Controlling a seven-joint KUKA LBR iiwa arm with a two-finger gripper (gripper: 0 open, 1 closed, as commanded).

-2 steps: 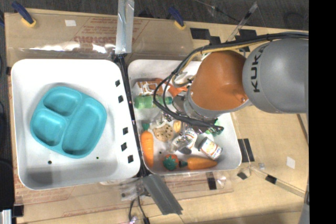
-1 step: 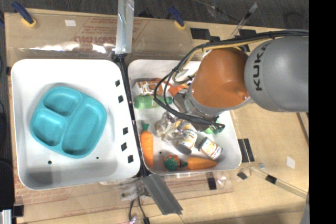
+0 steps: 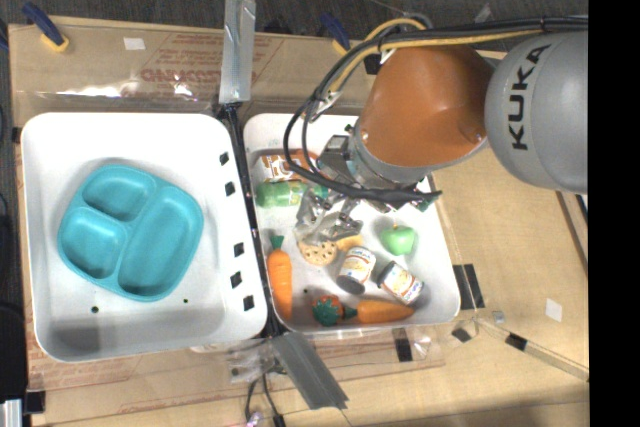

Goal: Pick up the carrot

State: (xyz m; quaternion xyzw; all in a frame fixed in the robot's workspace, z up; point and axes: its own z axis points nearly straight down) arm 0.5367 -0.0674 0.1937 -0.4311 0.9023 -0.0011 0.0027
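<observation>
You are looking down on two white bins sitting side by side on the bench (image 3: 520, 245). The left bin (image 3: 60, 145) is holding a turquoise divided plate (image 3: 130, 231), lying flat near its middle. The right bin (image 3: 437, 245) is holding all the small items.

Taking the cookie (image 3: 318, 250) as your landmark: the tool (image 3: 322, 215) is hanging just above it, under the arm's orange band (image 3: 425, 110), and you cannot tell whether it is open or closed, as the metal parts there are blurring together. A carrot (image 3: 281, 281) is lying to the lower left of the cookie, along the bin's left wall, green top pointing away from you. A second carrot (image 3: 378, 312) is lying below the cookie, along the near wall, with a green and red piece (image 3: 326, 310) at its left end. Two small jars (image 3: 356, 266) (image 3: 401, 283) are sitting just right of the cookie. A green apple (image 3: 399, 239) is resting farther right. A green wrapped item (image 3: 279, 195) is lying up and left of the cookie.
</observation>
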